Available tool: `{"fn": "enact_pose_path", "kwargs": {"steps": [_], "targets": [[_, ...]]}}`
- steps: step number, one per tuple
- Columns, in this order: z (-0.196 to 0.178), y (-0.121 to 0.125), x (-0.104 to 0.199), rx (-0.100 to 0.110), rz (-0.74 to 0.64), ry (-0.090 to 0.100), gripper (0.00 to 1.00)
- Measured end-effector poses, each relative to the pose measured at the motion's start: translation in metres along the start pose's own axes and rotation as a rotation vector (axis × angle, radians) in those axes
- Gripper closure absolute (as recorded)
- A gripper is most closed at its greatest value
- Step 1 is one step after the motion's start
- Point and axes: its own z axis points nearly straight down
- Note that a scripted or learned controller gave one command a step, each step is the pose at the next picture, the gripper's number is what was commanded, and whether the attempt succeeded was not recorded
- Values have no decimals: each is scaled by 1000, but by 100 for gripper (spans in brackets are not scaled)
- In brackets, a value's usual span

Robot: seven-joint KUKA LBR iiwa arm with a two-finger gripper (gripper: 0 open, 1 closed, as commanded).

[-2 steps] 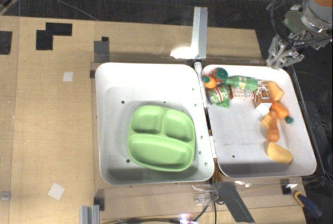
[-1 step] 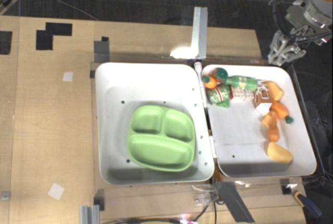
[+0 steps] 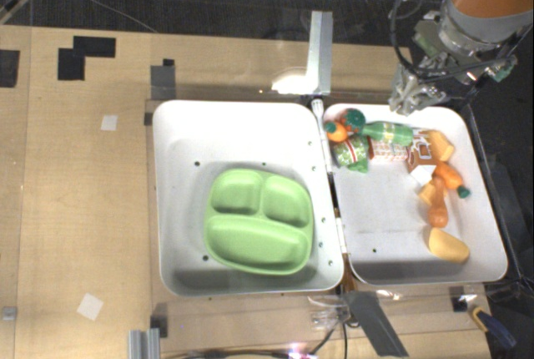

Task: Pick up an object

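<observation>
Toy food crowds the far end of the right bin (image 3: 492,253), where a green bottle (image 3: 389,132), a small carton (image 3: 385,149) and a green-wrapped packet (image 3: 351,154) lie touching just beside the divider, while a carrot (image 3: 449,178) and orange pieces (image 3: 435,203) line the right wall down to a yellow wedge (image 3: 447,245). That leaves the bin's white floor open through the middle and near-left. In the left bin (image 3: 171,140), a green compartment tray (image 3: 259,219) fills the centre, with bare floor along the far side and the left wall.
</observation>
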Motion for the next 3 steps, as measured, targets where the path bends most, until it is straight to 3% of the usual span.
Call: {"fn": "enact_pose_path", "kwargs": {"steps": [1, 2, 3], "targets": [[-16, -16, 15, 3, 342, 0, 100], [20, 7, -5, 1, 426, 1, 100], [26, 75, -51, -1, 439, -1, 100]]}}
